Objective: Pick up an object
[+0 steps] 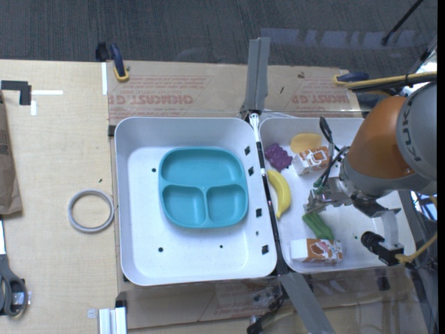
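Landmark for all places: the right-hand shallow white plastic bin (361, 256).

Left-hand shallow white plastic bin (132, 207) sits touching the landmark's left wall; a teal three-compartment plastic tray (204, 187) lies flat in its middle.

Grey KUKA arm with orange band (379, 148) reaches over the landmark's right half, wrist angled down toward its centre.

Two-finger gripper (318, 202) hangs low over the landmark's middle, just above the upper end of a green elongated vegetable-like toy (318, 225); whether it is parted or pinched cannot be told from this angle, and nothing is seen held.

Other contents of the landmark: yellow plastic banana (280, 192) along its left wall; orange-and-white small carton (316, 250) near its front edge; a second orange-and-white carton (312, 158) and a yellow rounded piece (306, 142) toward its back; purple grape-cluster toy (278, 156) at its back left.

Judged target: the green toy, lying tilted in the landmark's centre between banana and front carton; likely light, stiff, smooth moulded plastic, so somewhat slippery; best taken across its narrow width near mid-length; an end grip risks it pivoting or squirting out; the front carton lies close, so little room there.
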Robot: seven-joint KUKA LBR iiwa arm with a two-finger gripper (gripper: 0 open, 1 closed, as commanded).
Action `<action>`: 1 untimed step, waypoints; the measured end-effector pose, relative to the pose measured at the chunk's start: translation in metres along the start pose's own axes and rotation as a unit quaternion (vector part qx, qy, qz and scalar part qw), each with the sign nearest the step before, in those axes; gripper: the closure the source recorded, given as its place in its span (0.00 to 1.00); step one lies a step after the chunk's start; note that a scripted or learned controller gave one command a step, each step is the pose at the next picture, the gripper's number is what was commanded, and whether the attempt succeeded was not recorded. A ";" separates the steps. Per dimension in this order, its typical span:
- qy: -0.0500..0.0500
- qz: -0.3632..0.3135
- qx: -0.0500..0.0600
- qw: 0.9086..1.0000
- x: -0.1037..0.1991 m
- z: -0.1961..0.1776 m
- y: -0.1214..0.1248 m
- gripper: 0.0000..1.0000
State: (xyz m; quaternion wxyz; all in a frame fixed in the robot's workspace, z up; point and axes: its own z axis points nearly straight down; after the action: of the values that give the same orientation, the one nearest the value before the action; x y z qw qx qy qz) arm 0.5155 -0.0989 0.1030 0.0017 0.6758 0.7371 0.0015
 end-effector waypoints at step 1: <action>0.000 0.108 0.004 0.994 -0.021 0.012 0.024 1.00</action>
State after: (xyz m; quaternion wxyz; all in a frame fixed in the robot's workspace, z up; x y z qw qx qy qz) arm 0.5408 -0.1182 0.0908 -0.0007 0.7517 0.6595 -0.0011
